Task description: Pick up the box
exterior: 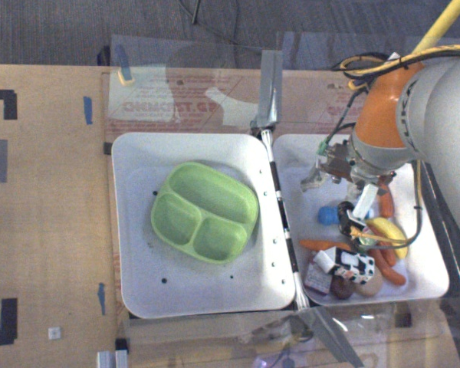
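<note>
over right bin (428,267), end effector (331,169) hovers

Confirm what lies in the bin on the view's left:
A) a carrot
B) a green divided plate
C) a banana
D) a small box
B: the green divided plate lies in the left-hand bin, while the banana lies in the right-hand bin.
</note>
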You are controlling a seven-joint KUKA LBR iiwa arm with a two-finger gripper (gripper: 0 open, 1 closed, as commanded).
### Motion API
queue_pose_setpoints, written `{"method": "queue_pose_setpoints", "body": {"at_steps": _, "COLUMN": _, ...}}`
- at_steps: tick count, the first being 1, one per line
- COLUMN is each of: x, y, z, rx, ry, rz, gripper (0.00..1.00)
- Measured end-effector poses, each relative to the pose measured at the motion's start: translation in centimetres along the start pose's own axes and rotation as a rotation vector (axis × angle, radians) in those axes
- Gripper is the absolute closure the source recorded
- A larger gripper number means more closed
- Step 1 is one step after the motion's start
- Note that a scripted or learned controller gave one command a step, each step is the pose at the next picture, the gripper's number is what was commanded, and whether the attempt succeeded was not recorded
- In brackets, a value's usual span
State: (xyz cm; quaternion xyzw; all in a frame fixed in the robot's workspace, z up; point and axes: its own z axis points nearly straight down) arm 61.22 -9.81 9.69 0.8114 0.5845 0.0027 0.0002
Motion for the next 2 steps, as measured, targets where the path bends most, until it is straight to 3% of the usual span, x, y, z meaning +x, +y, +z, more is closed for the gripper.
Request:
{"method": "queue_pose_setpoints", "body": {"at_steps": 1, "x": -1.6, "y": -1.2, "z": -3.9, "rx": 0.003, "ry": -0.005, "rz": 0.083, "gripper": 0.00}}
{"method": "queue_pose_setpoints", "body": {"at_steps": 2, "x": 0.5, "y": 4.4, "z": 1.2, "rx": 0.006, "ry": -0.007, "rz": 0.377, "gripper": 0.00}}
